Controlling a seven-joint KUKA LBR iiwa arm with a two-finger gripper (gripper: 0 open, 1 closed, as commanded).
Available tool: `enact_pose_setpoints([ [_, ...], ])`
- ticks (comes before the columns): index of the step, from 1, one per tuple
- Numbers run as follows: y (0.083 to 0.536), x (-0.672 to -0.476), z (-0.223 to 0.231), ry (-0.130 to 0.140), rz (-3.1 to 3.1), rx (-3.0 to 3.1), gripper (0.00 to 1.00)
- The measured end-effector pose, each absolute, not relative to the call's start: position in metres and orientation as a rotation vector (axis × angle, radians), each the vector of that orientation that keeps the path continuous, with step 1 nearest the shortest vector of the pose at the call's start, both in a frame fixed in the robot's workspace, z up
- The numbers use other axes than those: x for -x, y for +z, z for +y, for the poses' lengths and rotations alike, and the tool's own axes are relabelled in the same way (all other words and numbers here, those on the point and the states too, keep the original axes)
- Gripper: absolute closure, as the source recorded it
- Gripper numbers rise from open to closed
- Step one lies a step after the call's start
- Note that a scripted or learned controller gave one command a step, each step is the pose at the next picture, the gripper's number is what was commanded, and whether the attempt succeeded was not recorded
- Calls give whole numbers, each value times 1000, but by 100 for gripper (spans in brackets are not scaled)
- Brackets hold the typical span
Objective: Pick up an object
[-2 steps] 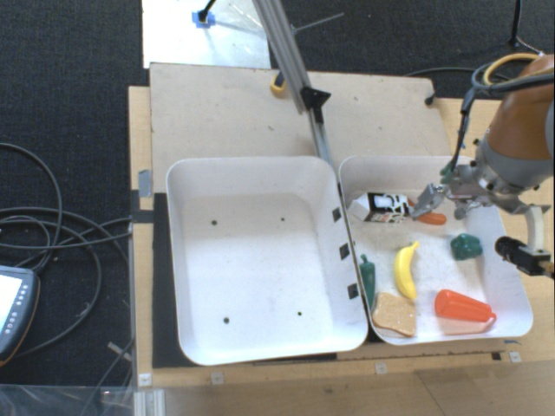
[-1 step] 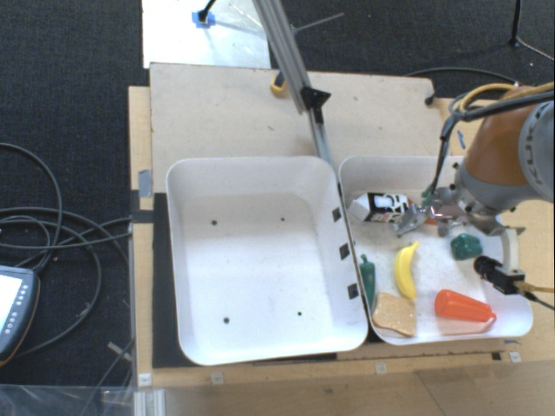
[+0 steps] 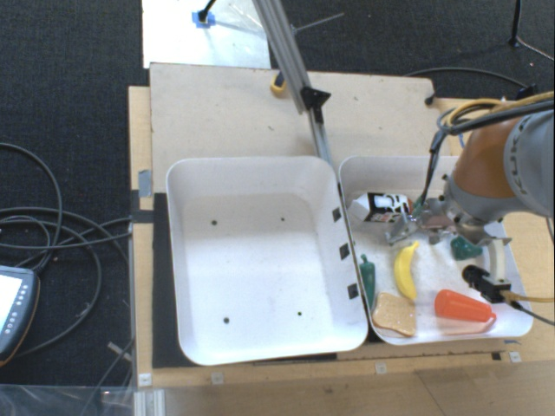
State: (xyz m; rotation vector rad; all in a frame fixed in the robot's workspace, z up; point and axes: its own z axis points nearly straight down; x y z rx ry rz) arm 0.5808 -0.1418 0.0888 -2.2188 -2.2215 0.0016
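Two bins. Inside the right one: one banana, one toast slice, one orange cone, one black-and-white carton, and what look like two small green items.

Toys in the right bin

A yellow banana lies near the centre, roughly upright in the view. At its 6 o'clock sits a tan slice of bread; at 4 o'clock an orange carrot, lying sideways. A green pepper lies at 9 o'clock (against the bin wall), a black-and-white carton at 11 o'clock, a teal piece at 2 o'clock.
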Motion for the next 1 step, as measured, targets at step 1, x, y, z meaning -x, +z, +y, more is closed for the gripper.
enact_pose_setpoints([
  [1,102,-582,-142,-3,-2224,2222,100],
])
